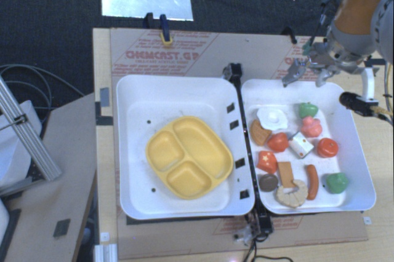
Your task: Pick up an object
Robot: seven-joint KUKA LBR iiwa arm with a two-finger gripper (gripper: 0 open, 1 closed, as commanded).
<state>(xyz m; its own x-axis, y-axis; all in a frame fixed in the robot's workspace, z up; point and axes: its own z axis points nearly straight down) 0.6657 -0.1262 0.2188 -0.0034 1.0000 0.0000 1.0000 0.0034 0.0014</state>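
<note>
Bench: two shallow white plastic bins side by side. Left bin point(132, 131) holds a yellow three-compartment plastic tray point(188, 156), lying slightly toward 5 o'clock of the bin's centre.

Right bin point(354, 131) holds all the candidate objects, a loose cluster of small toy foods: white fried-egg piece point(271, 117) at 11 o'clock of the cluster, green pepper piece point(308, 110) at 12, pink piece point(311, 127) just below it, red tomato point(277, 142) near centre, white cube point(301, 145) beside it, red-orange round piece point(327, 147) at 3, orange sausage point(312, 181) and second green piece point(336, 182) at 5, beige pretzel-like ring point(291, 194) at 6.

Grey arm with orange band point(363, 5) enters at 2 o'clock. Gripper point(308, 72) hangs above the right bin's far rim, at 12 o'clock of the cluster; fingers point(293, 73) spread apart, nothing between them.

Step, as judged: approach, no grasp begun. Next move calls for picking one target, travelling toward 6 o'clock over it, then descending. Green pepper piece looks nearest; neighbours crowd it, so a stray finger contact seems possible.
</note>
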